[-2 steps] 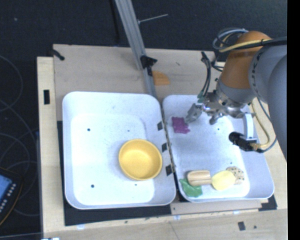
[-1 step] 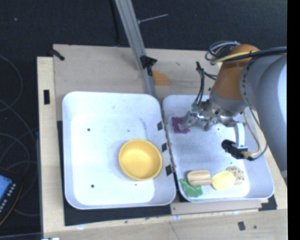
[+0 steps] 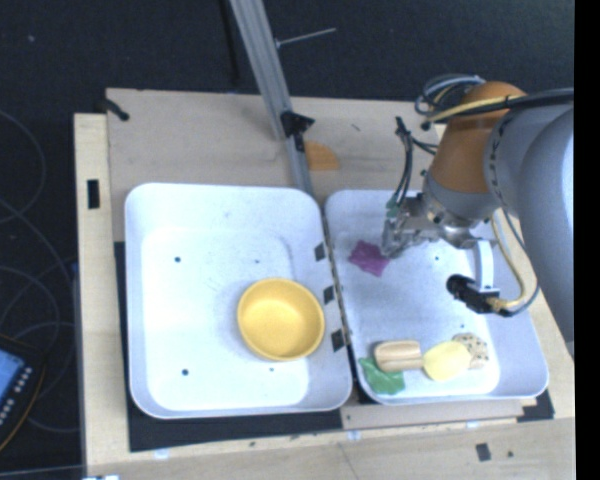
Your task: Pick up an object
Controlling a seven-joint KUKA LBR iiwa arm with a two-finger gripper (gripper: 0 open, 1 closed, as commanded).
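My gripper hangs over the upper middle of the right bin, its tips just right of a small purple block lying on the bin floor. The fingers are too small and dark to read. Along the bin's front edge lie a tan cylinder, a yellow lemon-like piece, a speckled beige ball and a green scrap. A yellow bowl sits in the left bin, near its right wall.
The arm's grey body and orange band cover the right bin's far right corner, with cables looping by the wrist. A metal pole rises from the back of the bench. A small orange piece lies behind the bins.
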